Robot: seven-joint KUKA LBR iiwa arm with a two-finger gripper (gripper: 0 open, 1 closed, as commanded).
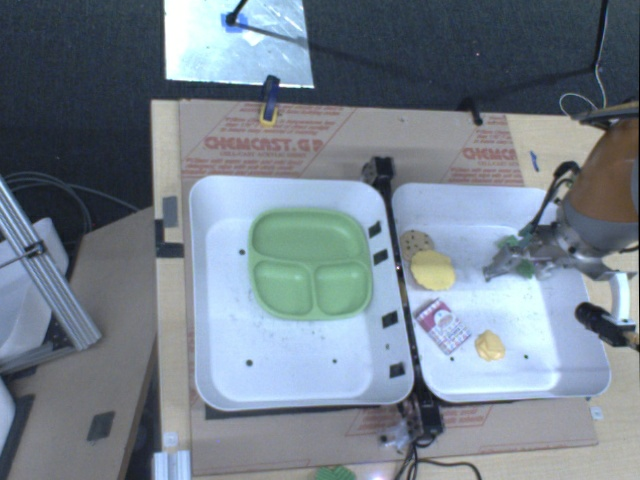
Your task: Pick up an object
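My gripper hangs low over the middle of the right bin, reaching in from the right. A yellow round piece lies a short way to its left, with a brown speckled cookie just beyond it. A red and white packet rests near the bin's front left. A small yellow lump sits to the packet's right, in front of the gripper. A small green bit shows by the gripper's upper side; whether it is an object is unclear.
The left bin bears a green divided plate. Black clips run along the divider between the bins. A metal frame stands at the far left, off the bench.
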